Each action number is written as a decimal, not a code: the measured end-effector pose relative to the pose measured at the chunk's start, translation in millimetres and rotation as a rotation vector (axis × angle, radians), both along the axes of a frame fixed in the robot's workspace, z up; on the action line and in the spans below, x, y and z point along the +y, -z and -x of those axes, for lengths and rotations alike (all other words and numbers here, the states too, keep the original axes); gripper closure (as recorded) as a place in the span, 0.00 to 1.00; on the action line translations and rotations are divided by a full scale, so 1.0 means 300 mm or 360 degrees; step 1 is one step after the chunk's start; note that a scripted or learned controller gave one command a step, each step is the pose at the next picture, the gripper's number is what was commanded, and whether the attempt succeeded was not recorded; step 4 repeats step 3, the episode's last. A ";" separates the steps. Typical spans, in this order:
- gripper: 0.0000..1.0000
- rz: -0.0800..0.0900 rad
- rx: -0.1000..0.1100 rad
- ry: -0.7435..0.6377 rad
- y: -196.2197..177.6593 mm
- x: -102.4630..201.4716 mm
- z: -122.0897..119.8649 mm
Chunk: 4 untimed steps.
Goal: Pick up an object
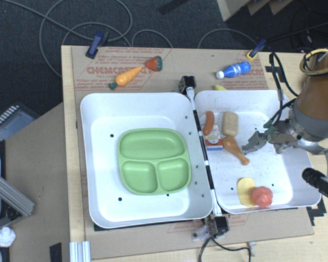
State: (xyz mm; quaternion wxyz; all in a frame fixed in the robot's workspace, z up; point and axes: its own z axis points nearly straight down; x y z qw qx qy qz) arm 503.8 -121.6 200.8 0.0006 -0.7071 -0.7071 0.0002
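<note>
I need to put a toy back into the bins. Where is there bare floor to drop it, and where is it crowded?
Free: the left bin floor all around the green tray, and the right bin floor below the gripper. Crowded: the right bin's left side, with the sausage, bread and drumstick, and its bottom by the red ball.

Bench [71,146], brown board top. 2 white bins side by side: left bin [98,162], right bin [284,184]. Behind them on the board: toy carrot [126,76], strawberry [153,64], blue clip [95,44], blue-and-white bottle [234,70].
</note>
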 end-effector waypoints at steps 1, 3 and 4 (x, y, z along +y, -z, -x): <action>0.00 0.0001 -0.0003 0.0000 0.388 -0.009 -0.122; 1.00 -0.0001 -0.0005 -0.0003 0.052 0.235 -0.162; 1.00 -0.0001 -0.0005 -0.0003 0.052 0.235 -0.162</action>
